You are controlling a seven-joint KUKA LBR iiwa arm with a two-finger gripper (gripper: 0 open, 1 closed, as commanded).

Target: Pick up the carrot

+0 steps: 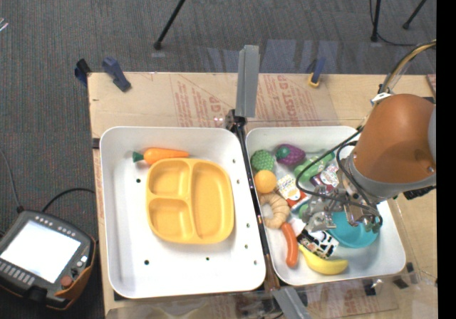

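In the left shallow white bin point(121, 168), just above the top-left corner of the yellow three-compartment plastic plate point(190, 200), lies the small orange toy carrot point(162, 155) with its dark green stub end: flat on the bin floor, long axis roughly parallel to the plate's top edge, green end pointing away from the plate's centre, tapered tip toward the bin divider. It sits very close to the plate rim; can't tell if they touch. Looks like moulded plastic or rubber, so likely light, stiff, smooth and a bit slippery, not fragile. It's round, so it may roll or squirt out under a pinch. Best hold, I'd say: across the thick orange middle, jaws closing perpendicular to the long axis, avoiding the taper and the stub. The plate-side finger has little room, so approach from straight above. The end effector point(342, 214) is well away from the plate, over the right white bin point(388, 253), low among mixed toy food near a teal bowl point(353, 233), under the grey arm with the orange band point(395, 143). I can't tell its state.
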